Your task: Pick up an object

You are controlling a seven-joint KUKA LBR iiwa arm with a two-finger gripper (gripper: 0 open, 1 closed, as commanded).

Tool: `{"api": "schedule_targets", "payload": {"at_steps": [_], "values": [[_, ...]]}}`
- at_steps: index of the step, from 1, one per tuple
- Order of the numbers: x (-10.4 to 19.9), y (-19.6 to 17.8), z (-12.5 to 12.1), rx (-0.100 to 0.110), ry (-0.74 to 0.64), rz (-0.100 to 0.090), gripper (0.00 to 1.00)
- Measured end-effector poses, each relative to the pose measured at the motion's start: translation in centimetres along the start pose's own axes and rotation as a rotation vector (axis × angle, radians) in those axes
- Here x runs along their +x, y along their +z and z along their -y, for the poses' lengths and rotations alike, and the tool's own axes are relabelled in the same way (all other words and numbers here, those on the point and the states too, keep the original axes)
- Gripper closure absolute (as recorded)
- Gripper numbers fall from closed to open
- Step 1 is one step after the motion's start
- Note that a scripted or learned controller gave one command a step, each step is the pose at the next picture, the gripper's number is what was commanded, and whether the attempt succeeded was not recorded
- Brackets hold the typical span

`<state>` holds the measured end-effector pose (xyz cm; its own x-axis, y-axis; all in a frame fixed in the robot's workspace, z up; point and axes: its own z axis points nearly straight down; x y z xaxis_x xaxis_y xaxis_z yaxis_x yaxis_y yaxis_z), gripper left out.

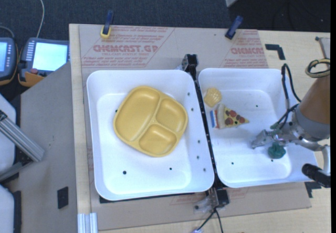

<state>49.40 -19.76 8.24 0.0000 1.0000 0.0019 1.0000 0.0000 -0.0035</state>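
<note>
While end effector (266,141) hovers | green object (276,150) just beside

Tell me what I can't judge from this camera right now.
- tool: blurred, its state unreadable.
- green object: partly covered by the tool; contact and shape unclear.
- pizza slice toy: what lies along its left edge is too small to identify.
- arm: cut off by the right edge.

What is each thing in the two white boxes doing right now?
yellow divided plate: lying flat in the left bin, right side up, nothing on it.
yellow toy: resting at the right bin's far left corner.
pizza slice toy: lying flat, just in front of the yellow toy.
green object: on the right bin's floor, right under the gripper.
gripper: low over the green object; grasp unclear.
</note>
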Motion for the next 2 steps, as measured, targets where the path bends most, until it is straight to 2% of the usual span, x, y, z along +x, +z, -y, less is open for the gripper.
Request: {"api": "schedule_targets", "payload": {"at_steps": [1, 2], "values": [[-0.1, -1.3, -0.1, -0.005, 0.001, 0.003, 1.00], [0.6, -5.7, -0.2, -0.007, -0.001, 0.004, 1.00]]}}
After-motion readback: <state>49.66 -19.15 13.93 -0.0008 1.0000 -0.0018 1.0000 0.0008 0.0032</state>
